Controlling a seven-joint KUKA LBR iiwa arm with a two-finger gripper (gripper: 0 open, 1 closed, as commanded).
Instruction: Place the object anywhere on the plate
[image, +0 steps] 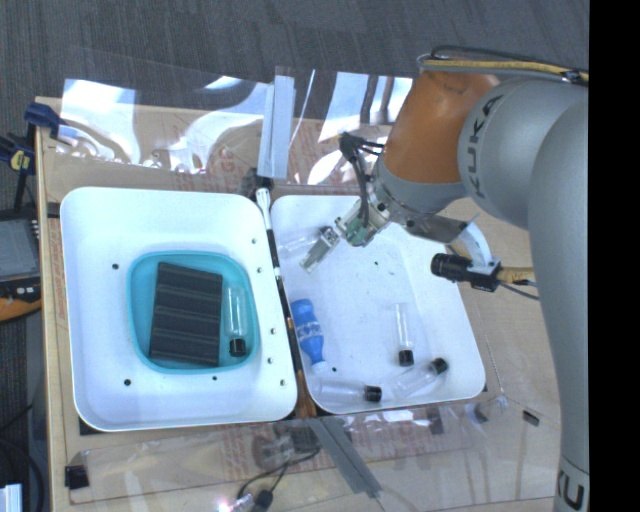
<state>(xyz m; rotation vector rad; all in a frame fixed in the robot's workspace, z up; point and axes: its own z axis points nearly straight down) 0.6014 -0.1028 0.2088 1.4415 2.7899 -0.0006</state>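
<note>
Nearest the camera, along the front edge of the right bin, lie clear vials with black caps: one at the front, another toward the front right corner, and a third a little farther in. Beside the bin's left wall lies a blue bottle. All of these are well apart from the hand, which hangs farther back over the same bin's rear left part, its slim tips slanting down and to the left. Whether it is released or clenched cannot be told, and nothing can be seen between its tips.

In the left bin sits the blue plate, bearing a dark ribbed block and a clear vial at the block's right side.

The arm reaches in from the right, its orange band above the wrist, bent down toward the bin's rear.
</note>
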